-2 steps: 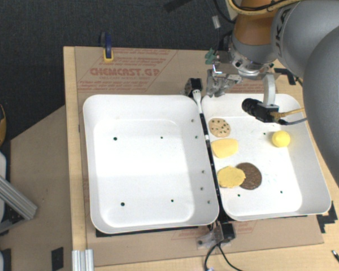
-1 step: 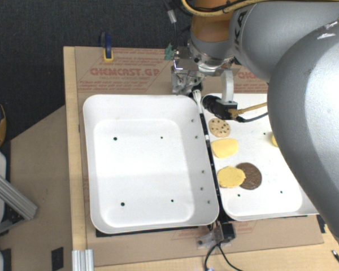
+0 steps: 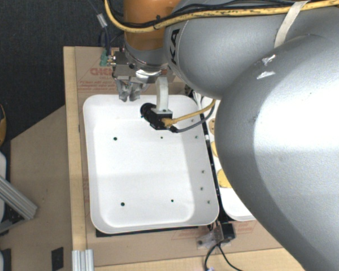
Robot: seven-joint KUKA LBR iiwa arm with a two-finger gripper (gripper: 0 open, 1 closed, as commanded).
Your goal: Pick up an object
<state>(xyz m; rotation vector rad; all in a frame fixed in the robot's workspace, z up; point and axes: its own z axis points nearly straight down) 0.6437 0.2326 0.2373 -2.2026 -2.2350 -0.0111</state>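
Where bent, tool (image 3: pixel 141 97) above bin (image 3: pixel 152 208)

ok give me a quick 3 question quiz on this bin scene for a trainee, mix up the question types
1. True or false: the gripper is over the far end of the left bin.
2. Multiple choice: which part of the arm hides most of the right bin? A) the orange band B) the big grey link C) the yellow cable
3. Short answer: what marks dot the left bin's floor?

Key
1. True. It hangs at the far rim of the left bin.
2. B. The grey link fills the view's right side, leaving just a strip of the right bin in sight.
3. Small dark dots, spread across the white floor.
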